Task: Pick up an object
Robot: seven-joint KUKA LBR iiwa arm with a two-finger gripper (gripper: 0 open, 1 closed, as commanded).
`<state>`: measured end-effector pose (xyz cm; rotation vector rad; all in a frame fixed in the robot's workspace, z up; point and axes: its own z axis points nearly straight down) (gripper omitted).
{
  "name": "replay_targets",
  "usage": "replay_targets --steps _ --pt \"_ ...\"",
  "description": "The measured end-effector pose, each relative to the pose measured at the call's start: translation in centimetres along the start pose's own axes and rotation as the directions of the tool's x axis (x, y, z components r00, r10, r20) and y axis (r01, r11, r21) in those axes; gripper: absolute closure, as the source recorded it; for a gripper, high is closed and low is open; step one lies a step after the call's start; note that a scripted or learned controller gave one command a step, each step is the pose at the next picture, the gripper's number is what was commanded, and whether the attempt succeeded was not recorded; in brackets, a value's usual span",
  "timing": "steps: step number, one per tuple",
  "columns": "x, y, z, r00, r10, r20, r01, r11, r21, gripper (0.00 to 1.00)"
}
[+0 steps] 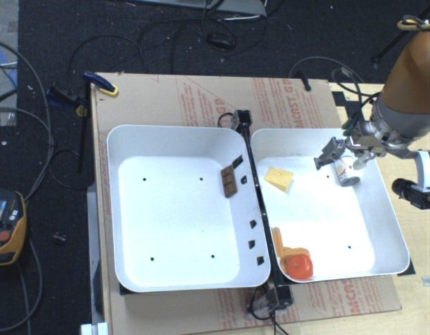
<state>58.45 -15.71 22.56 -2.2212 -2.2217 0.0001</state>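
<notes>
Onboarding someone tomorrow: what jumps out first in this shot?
The grey-and-orange arm reaching in from the right, its gripper over the far side of the right bin. Next, the red tomato-like object in that bin's near left corner and the yellow block near its far left. The left bin holds a small brown block by its right wall.

- The arm [410, 75] is cut off by the frame's right edge.
- The gripper [338, 160] hides part of a small white-and-red item [347, 173], too small to identify.
- An orange device [7, 225] is cut by the left edge.
</notes>
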Motion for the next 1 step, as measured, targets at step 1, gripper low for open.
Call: replay_targets --steps 1 --pt "-1.50 2.74 2.04 1.000 0.000 0.000 0.000 1.000 0.002 0.00"
